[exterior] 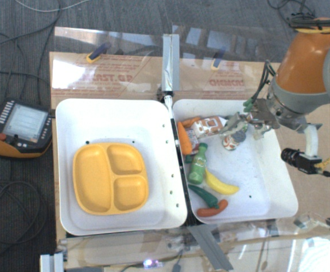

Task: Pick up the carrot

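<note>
A: Item one, the right bin [278, 169]: shallow white plastic, rounded corners. Contents?

B: Carrot [183, 139], orange, tapered, smooth; it lies along the bin's left wall in the upper part, lengthwise against the rim. Just right of it, a crinkled printed packet [209, 126], white and red. Below the carrot, a green bottle [198, 164], glossy, cap toward the top. Right of the bottle's base, a banana [221, 184], yellow, curved. Near the bin's lower left corner, a dark green vegetable [203, 195] and a red chilli-shaped piece [212, 210], side by side.

A: Gripper?

B: Gripper [236, 127], grey metal, over the bin's upper middle, well right of the carrot. A small round brown-and-white object [230, 143] sits just beneath it. Whether the fingers are spread or pressed together I cannot tell; nothing is visibly pinched.

A: Arm?

B: Arm [301, 67], smooth orange dome over a grey wrist, at the bin's upper right corner.

A: Left of the right bin?

B: Left bin [68, 118], same white plastic, holding a yellow plate [111, 177] with three moulded compartments.
</note>
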`<action>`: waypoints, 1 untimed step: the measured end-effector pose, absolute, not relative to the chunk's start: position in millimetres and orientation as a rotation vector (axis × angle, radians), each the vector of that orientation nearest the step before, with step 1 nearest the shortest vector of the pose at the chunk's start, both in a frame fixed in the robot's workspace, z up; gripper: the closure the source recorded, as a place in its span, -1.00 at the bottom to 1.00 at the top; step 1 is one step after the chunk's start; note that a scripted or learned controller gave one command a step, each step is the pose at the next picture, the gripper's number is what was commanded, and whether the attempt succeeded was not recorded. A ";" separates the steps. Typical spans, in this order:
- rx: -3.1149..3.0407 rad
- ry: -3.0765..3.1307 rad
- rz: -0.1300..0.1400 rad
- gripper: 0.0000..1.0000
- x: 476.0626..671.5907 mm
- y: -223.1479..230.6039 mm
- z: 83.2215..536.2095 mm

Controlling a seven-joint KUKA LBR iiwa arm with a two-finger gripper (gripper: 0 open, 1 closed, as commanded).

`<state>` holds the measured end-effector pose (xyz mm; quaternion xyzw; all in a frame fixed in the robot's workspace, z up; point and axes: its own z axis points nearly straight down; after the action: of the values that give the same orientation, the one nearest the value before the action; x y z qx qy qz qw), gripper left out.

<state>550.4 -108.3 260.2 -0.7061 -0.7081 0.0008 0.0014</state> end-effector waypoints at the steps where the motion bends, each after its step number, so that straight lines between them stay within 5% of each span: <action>1: -1.983 -2.432 0.003 -1.00 509.5 -44.8 182.5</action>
<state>509.5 -44.8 182.5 -0.6320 -0.7750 0.0009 0.0018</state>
